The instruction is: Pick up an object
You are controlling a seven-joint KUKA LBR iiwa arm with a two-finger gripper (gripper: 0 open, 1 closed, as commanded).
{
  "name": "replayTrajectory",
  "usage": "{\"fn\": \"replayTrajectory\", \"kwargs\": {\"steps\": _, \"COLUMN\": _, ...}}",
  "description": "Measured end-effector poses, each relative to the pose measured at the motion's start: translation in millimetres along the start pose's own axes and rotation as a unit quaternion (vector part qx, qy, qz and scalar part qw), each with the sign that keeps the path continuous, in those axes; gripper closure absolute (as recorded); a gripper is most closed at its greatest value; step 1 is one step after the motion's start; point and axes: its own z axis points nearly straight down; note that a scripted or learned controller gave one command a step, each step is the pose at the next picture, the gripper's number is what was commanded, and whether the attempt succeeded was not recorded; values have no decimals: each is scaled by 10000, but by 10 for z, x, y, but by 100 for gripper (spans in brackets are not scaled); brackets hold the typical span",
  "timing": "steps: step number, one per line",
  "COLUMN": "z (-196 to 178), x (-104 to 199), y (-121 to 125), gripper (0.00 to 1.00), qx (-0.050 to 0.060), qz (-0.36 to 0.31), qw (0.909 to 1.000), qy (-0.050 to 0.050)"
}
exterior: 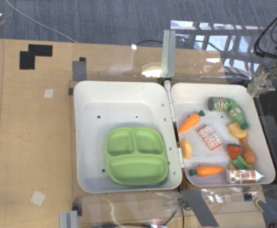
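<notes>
nothing is picked yet: my pincer (261,82), its state impossible to tell, sits at the far right corner of the right shallow white bin (266,141), where the orange plastic carrot (189,122) and small red patterned box (209,137) lie untouched.

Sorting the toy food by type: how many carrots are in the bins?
2, both in the right bin: one carrot near its left wall, upper part; the other along the front edge. None looks hidden.

The arm (271,77) was cut off by the right edge, showing just a blurred tangle of cables and metal, too unclear to pick out a hand. The can (218,103) and the bottle (243,176) carried labels too small to read. The surface (29,141) ran off the left and bottom edges.
</notes>
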Motion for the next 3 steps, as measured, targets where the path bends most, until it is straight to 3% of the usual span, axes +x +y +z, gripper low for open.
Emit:
{"fn": "replayTrajectory", "kwargs": {"steps": 1, "z": -143, "x": -490, "y": 139, "gripper": 100, "qx": -9, "qz": 410, "qw": 9992, "qy": -12}}
{"fn": "replayTrajectory", "kwargs": {"steps": 2, "z": 51, "x": 235, "y": -20, "gripper": 100, "qx": 0, "qz": 288, "qw": 9996, "qy": 5}}
{"fn": "replayTrajectory", "kwargs": {"steps": 3, "z": -215, "x": -459, "y": 460, "gripper": 100, "qx": -16, "qz": 266, "qw": 9996, "qy": -17}}
